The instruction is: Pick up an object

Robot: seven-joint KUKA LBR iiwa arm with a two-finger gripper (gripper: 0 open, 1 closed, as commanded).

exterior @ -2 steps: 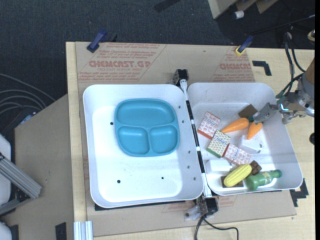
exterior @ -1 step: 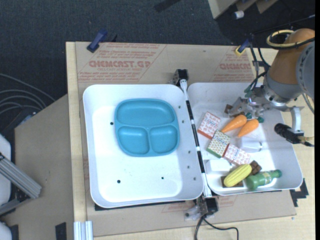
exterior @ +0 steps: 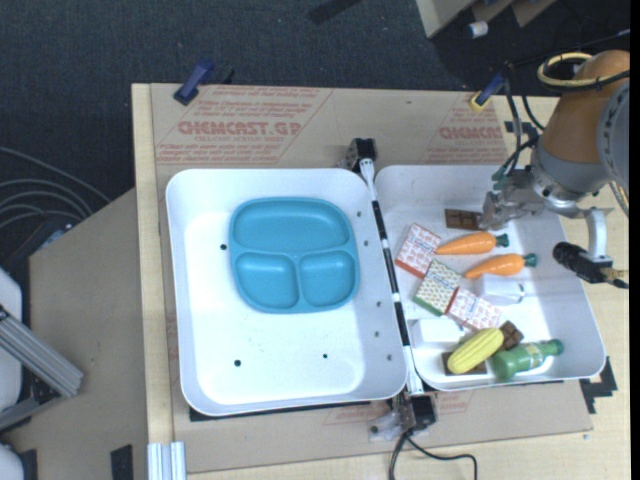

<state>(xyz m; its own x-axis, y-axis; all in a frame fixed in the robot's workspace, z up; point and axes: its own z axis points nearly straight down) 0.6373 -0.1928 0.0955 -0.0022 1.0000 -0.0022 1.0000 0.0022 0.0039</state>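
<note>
Across the left white plastic bin lies a light-blue three-compartment plate, flat and alone, apparently out of play. Right of the divider, the second shallow white bin crowds the candidates together: patterned little boxes, two orange toy carrots, a yellow corn cob, a green bottle. Over its far edge, just above the upper carrot, hangs the grey gripper, likely lining up that carrot; whether its claw is apart or together, I cannot tell.
</note>
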